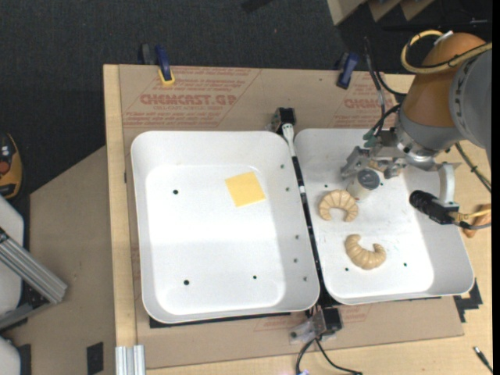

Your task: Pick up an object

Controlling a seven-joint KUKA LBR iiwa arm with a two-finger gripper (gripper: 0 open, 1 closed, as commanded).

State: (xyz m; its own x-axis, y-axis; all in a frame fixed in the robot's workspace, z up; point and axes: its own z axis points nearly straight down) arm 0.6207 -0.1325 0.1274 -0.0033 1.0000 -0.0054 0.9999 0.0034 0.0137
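Below, two white bins (148,209) sit on a cardboard-topped bench (117,131); gripper (366,180) state: cannot tell.

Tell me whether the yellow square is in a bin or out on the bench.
In. The yellow square lies flat on the floor of the left bin, inside its rim.

I see three candidate objects. Yellow square slab (245,188), flat, slightly rotated, lying in upper middle of left bin (156,233). Upper croissant (337,205), tan, curved, horns pointing down, in right bin (437,276) near its left wall. Lower croissant (366,252), same look, horns pointing up, lying near first, toward bin's front edge. None lifted.
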